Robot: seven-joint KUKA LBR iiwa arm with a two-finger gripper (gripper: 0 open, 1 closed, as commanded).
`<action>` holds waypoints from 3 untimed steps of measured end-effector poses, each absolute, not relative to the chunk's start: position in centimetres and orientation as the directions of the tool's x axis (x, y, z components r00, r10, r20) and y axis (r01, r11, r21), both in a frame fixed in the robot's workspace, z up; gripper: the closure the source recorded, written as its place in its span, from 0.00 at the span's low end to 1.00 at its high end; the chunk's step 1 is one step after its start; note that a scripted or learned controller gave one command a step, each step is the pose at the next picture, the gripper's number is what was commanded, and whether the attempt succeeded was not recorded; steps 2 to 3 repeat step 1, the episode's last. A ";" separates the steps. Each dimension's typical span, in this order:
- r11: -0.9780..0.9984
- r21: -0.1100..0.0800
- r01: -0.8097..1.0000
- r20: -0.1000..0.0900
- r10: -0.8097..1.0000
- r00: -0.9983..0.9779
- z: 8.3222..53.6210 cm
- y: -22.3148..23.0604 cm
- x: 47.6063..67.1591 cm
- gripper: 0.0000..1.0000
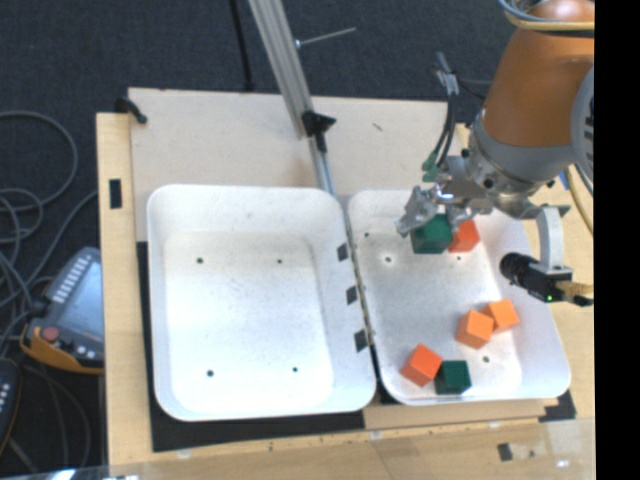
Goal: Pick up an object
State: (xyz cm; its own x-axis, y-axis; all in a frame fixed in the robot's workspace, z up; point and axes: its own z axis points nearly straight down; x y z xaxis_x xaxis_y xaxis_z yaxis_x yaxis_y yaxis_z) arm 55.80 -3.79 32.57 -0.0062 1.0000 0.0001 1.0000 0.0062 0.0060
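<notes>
A: Two-finger metal gripper [428, 220]?
B: Pinching a dark green cube [433, 235] over the right white plastic bin [400, 268] (far end), w/ an orange cube [464, 235] touching beside it.

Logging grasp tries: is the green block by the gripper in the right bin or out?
In: the green block sits over the right bin floor, by the gripper.

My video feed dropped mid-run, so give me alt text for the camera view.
The claw hangs low over the right bin, right at a green block with an orange block beside it. Three more orange blocks and a second green block lie near that bin's front.
</notes>
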 end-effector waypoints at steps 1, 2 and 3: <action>0.005 -0.009 1.000 0.001 1.000 -0.005 20.7 3.3 55.5 1.00; 0.005 -0.009 1.000 0.001 1.000 -0.005 20.7 3.3 55.5 1.00; 0.005 -0.009 1.000 0.001 1.000 -0.005 20.7 3.3 55.5 1.00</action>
